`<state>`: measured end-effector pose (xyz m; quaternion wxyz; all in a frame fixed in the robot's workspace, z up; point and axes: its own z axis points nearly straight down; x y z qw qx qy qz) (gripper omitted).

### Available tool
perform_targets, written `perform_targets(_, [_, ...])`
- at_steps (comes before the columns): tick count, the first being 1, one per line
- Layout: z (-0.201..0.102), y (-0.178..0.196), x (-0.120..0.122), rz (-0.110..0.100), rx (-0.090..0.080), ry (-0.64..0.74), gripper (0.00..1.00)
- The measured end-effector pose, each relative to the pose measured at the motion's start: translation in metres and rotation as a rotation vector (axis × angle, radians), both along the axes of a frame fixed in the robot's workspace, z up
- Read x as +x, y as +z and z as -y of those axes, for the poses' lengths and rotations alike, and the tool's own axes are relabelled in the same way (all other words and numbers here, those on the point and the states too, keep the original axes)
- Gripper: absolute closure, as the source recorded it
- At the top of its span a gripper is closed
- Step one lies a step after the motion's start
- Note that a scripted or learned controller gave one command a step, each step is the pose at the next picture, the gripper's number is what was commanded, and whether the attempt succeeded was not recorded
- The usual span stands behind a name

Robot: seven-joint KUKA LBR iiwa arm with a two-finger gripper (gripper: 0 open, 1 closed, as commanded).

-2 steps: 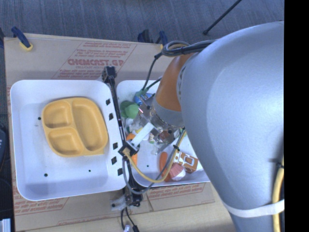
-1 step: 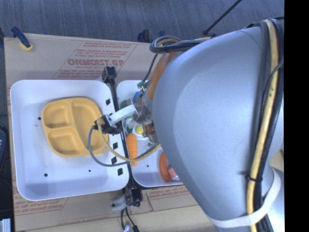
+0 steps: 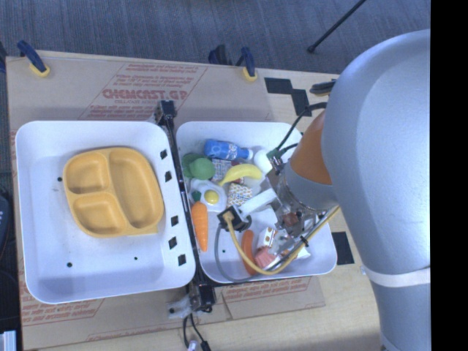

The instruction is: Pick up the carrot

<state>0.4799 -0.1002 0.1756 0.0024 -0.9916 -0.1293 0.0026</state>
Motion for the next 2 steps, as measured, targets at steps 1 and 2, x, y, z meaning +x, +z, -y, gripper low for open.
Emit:
perform_targets(1, [-0.094,0.015,-0.004,0.000,0.000,-0.027,0.00])
perform_targets(2, [-0.130,0.015,0.014,0.000,0.000,-0.004,0.00])
